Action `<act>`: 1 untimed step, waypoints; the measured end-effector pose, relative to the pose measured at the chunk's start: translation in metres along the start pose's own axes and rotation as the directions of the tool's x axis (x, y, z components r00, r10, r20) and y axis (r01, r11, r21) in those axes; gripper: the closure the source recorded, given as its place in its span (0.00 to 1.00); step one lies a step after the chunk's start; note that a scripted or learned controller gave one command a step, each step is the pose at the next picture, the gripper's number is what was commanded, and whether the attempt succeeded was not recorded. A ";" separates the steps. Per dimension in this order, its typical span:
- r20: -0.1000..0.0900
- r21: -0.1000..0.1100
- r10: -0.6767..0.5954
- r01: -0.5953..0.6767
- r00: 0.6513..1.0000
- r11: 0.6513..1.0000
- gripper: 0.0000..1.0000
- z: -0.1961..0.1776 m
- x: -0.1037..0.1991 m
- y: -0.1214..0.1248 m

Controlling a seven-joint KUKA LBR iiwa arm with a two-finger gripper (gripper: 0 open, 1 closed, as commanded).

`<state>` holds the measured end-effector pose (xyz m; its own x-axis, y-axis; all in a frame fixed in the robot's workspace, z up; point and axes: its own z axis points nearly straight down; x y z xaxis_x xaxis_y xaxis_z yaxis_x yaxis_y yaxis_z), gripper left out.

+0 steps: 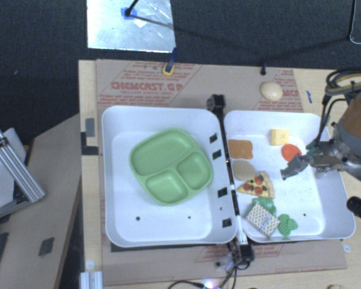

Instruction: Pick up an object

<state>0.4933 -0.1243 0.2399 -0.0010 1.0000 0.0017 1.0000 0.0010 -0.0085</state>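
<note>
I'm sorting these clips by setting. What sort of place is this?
Most likely a robotics lab bench set up for pick-and-place trials, not a kitchen: two white bins on a board, toy food such as a pizza slice and a green divided plate, and the arm's gripper.

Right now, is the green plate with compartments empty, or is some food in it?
Empty. The green plate in the left bin shows three bare compartments; the toy food lies in the right bin.
</note>
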 end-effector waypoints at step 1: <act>0.002 -0.010 -0.003 0.003 1.000 1.000 0.00 -0.005 0.000 0.002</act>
<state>0.4955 -0.1242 0.2445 -0.0035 1.0000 -0.0002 1.0000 0.0035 0.0017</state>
